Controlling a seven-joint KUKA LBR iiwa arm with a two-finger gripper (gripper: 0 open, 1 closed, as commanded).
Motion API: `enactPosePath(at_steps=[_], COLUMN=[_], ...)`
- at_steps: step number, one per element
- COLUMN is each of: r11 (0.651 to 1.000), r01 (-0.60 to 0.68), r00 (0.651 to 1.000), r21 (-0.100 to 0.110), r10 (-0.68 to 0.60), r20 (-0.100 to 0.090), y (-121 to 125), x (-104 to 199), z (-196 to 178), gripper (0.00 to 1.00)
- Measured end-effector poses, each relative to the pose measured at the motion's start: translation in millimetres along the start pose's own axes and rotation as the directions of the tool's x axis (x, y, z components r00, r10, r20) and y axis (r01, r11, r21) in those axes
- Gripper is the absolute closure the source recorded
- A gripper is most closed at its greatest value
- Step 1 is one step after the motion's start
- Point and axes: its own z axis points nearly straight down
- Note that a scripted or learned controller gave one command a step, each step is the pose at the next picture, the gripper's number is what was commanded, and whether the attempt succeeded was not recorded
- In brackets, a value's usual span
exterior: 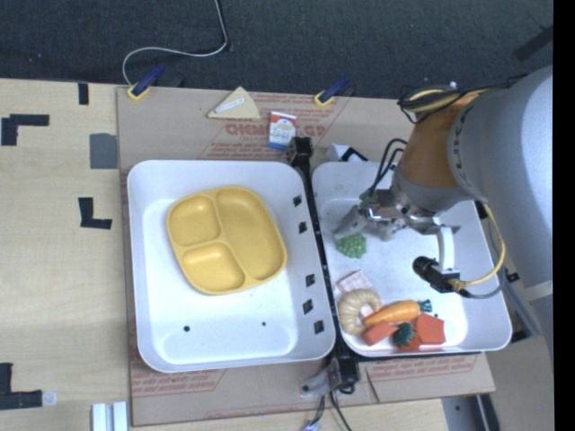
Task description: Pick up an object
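My gripper [367, 225] hangs low in the right bin [481, 330], directly over a green broccoli-like piece [351, 244] near the bin's left wall. At the bin's front lie a beige pastry [356, 307], an orange carrot [393, 312] and a red block [429, 330] with a small green bit beside it. The arm's orange band [429, 146] sits above the wrist at the bin's back.
The left bin [157, 321] holds a yellow divided plate [225, 238]. Behind the bins on the cardboard lie a small red-and-white carton [281, 130] and a tan wedge [236, 105]. A black divider [310, 232] runs between the bins.
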Motion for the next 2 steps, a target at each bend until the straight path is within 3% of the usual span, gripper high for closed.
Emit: enactPosePath(at_steps=[1, 2], r11=[1.000, 1.000], r01=[-0.001, -0.001], r00=[1.000, 1.000], r21=[0.001, 0.006], r10=[0.001, 0.001], r20=[0.001, -0.002], y=[-31, -17], x=[12, 10], z=[0, 0], gripper=[0.00, 0.00])
